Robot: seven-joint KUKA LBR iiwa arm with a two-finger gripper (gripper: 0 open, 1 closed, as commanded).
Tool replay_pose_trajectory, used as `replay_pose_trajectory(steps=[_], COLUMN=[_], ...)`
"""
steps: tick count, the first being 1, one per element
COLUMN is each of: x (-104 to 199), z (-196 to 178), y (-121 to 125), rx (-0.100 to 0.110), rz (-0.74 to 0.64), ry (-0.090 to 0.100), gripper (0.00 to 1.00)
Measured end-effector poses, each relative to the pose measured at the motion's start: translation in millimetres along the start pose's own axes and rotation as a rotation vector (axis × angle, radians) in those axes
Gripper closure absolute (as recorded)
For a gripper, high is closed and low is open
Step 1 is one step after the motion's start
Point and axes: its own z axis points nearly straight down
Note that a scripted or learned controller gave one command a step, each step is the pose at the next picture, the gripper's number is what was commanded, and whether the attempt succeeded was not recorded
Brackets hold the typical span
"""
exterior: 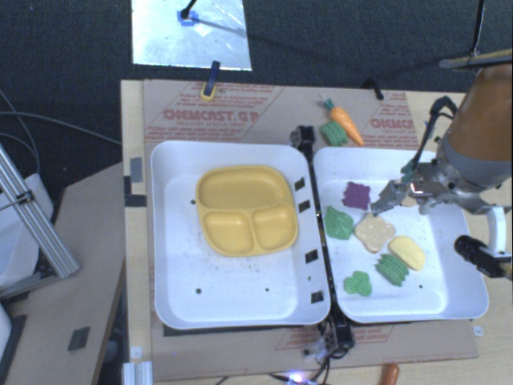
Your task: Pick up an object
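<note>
Over the right bin: gripper [383, 201], fingers slightly apart, nothing between them.
Right bin [461, 299]: purple piece [357, 194] at 9 o'clock of the gripper; dark green leaf [338, 223] at 7 o'clock; cream slice [373, 233] at 6 o'clock, just beside the yellow piece [408, 252].
Lower row: ridged green piece [392, 269], small green piece [357, 282].
Left bin [172, 295]: yellow divided tray [245, 209].
Bench, 12 o'clock of the right bin: carrot [345, 122].
</note>
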Motion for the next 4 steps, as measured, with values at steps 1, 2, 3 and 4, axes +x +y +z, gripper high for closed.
replay_pose_trajectory(steps=[1,2,3,4], x=[-35,-89,-78,-33], z=[136,86,166,162], y=[29,24,-21,-2], rx=[0.009,-0.004,-0.001,-0.004], rz=[0.004,0.006,0.003,-0.004], ry=[0.0,-0.005,-0.004,-0.001], gripper=[0.0,0.0,0.0,0.0])
